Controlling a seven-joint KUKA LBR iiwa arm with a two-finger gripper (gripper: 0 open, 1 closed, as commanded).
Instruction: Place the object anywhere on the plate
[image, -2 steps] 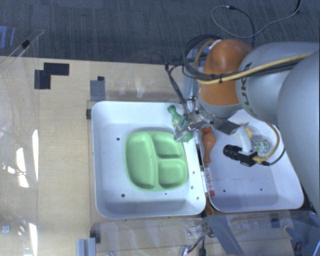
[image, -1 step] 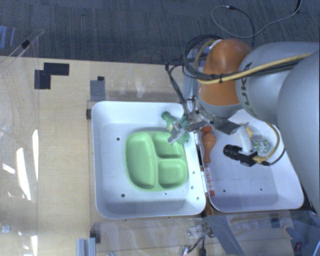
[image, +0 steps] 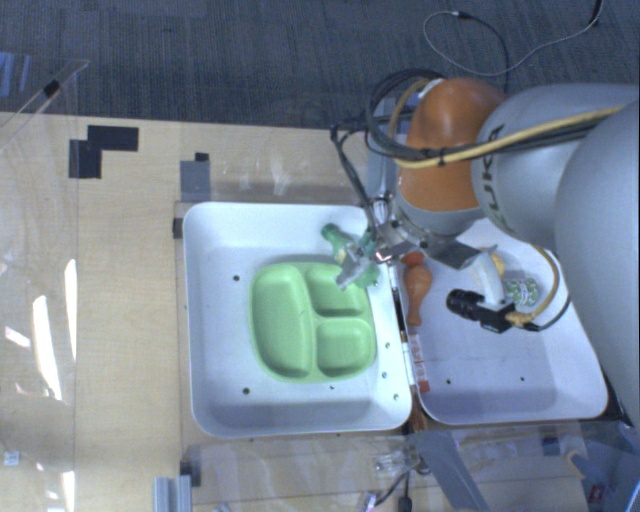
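The small green object (image: 336, 238) sits at the far right corner of the green three-compartment plate (image: 285, 320), just beside the gripper (image: 355, 268). Its shape is blurred. Whether the fingers are open or closed cannot be determined. Dark lettering on the grey arm (image: 570, 190) is only partly legible. Right of the plate, an orange-brown item (image: 416, 285) lies in the neighbouring bin (image: 500, 385).

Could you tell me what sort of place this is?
Likely a robotics lab: a KUKA arm reaches over the left bin and right bin on a tape-marked bench.
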